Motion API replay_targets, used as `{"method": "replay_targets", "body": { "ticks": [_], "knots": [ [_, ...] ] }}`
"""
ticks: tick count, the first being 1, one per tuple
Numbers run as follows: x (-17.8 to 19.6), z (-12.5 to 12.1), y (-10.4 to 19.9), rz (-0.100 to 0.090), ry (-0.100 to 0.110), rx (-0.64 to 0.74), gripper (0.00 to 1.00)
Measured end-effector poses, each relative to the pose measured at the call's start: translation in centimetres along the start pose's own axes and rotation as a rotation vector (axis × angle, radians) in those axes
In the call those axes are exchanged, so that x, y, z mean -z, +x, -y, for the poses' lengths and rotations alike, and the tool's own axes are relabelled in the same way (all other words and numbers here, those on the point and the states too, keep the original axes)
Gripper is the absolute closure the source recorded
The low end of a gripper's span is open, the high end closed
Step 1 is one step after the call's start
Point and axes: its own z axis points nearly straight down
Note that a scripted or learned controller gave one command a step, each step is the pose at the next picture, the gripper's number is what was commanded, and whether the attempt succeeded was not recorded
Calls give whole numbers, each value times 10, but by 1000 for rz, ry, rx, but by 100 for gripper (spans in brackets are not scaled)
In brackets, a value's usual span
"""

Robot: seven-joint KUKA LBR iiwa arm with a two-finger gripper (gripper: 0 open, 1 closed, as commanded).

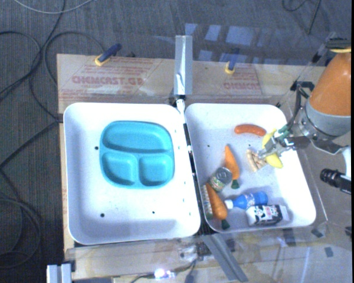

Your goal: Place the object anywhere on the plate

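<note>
Lying in the right bin (295, 208), a yellow banana-like toy (272, 152) sits at the tip of the end effector (277, 144), beside a pale waffle piece (255, 160); whether the fingers are open or closed cannot be told. Around it lie a sausage (249, 130), two carrots (231, 161), a can (221, 179) and a bottle (245, 201). The blue divided plate (137, 153) rests in the left bin (82, 217) on the table.

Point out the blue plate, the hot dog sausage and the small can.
Blue plate (137, 153), camera view, on the ridge between its compartments.
Hot dog sausage (249, 130), camera view, on its middle.
Small can (222, 179), camera view, on its side near the lid.
</note>
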Motion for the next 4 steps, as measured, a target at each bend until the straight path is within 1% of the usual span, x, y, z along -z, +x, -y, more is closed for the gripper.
{"method": "replay_targets", "body": {
  "ticks": [1,2,3,4],
  "knots": [
    [21,17,67,-2,0,100,100],
    [-26,-24,165,-2,2,34,100],
    [-26,-72,226,0,2,-16,100],
    [-26,-72,226,0,3,-17,0]
  ]
}}
